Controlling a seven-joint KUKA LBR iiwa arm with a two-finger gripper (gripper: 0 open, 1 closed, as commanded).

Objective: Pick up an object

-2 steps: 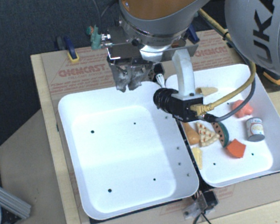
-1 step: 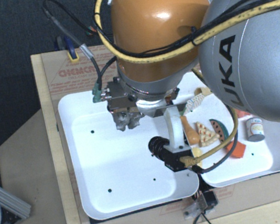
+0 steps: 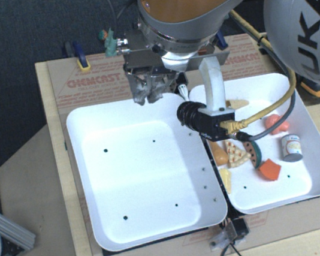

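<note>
Left bin [image 3: 132, 177] sits toward the tabletop's [image 3: 64, 171] left edge: white floor, a few small dark dots. Gripper [image 3: 152, 90] hangs above that bin's far rim, at the corner next to the right bin and close to the tabletop's far edge. I see nothing gripped, and from this angle I can't tell if it's open or closed. Everything pickable is in the right bin [image 3: 306, 182], toward the tabletop's right edge. Along that bin's left wall is a pale yellow piece [image 3: 226, 179] on the near side, and just beyond it a tan waffle-patterned piece [image 3: 232, 153], partly under the arm's hardware. A tan flat sliver [image 3: 238, 104] lies up by the bin's far wall. A teal curved piece [image 3: 256, 154] lies against the waffle piece's right side. An orange wedge [image 3: 270, 170] is just right of that, a bit nearer the tabletop's near edge. A pink lump [image 3: 274, 123] sits mid-bin. A small grey can [image 3: 291, 148] with a label stands upright on the near side of the lump, beside the wedge but not touching it. All of these are well apart from the gripper.
</note>
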